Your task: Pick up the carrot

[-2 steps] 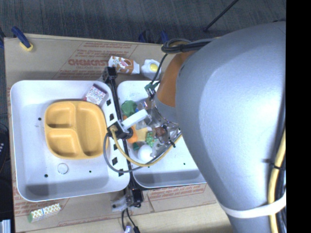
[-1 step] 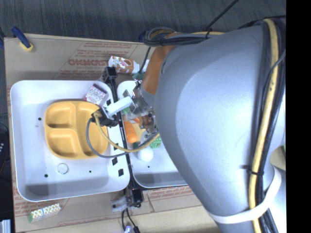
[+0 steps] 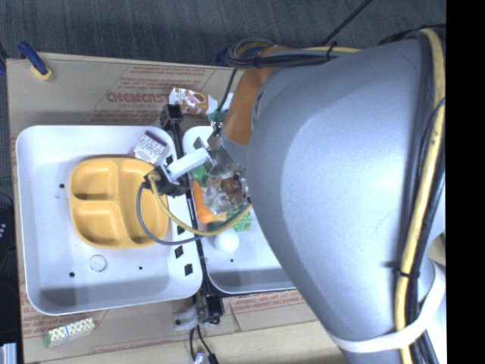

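Note:
The orange carrot (image 3: 200, 205) lies at the left edge of the right bin (image 3: 250, 279), close to the divider between the bins. My gripper (image 3: 221, 192) hangs low over that spot, directly to the right of the carrot and partly covering it. The bulky grey arm (image 3: 341, 173) with its orange band (image 3: 244, 112) hides most of the right bin. I cannot see whether the carrot is between the gripper's parts.
A yellow divided plate (image 3: 114, 203) lies in the left bin (image 3: 45, 279), with a small printed packet (image 3: 151, 147) behind it. A white egg-shaped object (image 3: 226, 242) and a green item (image 3: 241, 221) sit near the carrot. A yellow cable (image 3: 163, 230) loops over the divider.

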You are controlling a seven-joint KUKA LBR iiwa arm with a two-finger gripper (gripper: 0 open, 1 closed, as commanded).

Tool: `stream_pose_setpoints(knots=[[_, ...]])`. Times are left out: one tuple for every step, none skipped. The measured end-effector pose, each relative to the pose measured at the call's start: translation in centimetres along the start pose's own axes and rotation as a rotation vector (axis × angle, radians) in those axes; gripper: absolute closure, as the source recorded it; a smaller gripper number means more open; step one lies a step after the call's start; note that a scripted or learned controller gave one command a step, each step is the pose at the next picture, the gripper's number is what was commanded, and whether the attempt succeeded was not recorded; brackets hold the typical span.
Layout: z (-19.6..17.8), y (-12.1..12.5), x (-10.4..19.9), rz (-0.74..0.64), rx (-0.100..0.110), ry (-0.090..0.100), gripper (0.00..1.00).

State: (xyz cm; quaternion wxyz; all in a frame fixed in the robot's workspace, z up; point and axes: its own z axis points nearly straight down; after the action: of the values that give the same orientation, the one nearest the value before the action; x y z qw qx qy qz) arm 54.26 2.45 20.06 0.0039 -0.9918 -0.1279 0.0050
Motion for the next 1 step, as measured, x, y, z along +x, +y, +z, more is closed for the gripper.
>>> stream_pose_setpoints(knots=[[-7.99, 6.97, -3.80, -0.154, -0.006, 0.005, 1.00]])
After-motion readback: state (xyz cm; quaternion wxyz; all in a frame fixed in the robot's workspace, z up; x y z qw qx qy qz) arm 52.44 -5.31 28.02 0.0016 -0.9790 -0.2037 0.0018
